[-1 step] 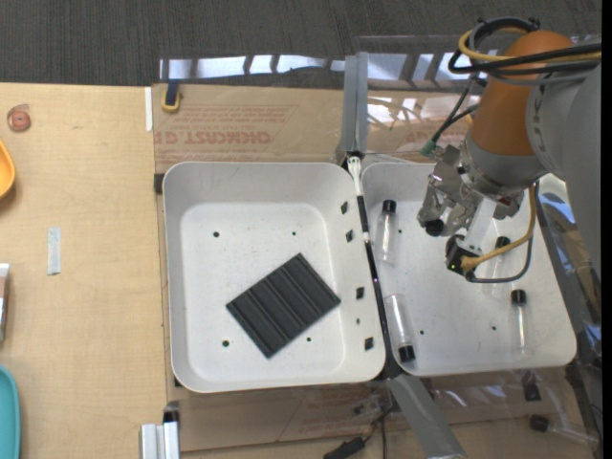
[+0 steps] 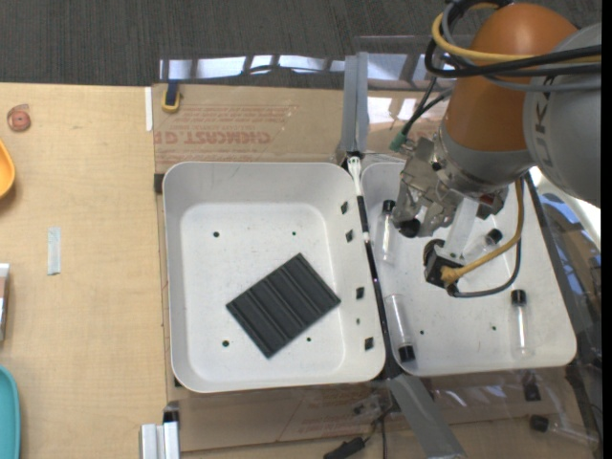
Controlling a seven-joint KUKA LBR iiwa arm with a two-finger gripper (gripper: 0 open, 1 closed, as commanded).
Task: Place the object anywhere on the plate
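The gripper (image 2: pixel 413 220) is hovering over the right bin (image 2: pixel 478 354); I cannot tell whether it is gripping anything. A capped tube (image 2: pixel 397 325) is lying near it, a second tube (image 2: pixel 519 318) farther right. The ribbed plate (image 2: pixel 283 304) is sitting well to its left, in the left bin (image 2: pixel 182 256).

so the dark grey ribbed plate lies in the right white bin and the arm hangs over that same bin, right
Not quite. The camera view shows the dark grey ribbed rectangular plate lying in the left shallow white bin, not the right one. The grey and orange arm does hang over the right shallow white bin.
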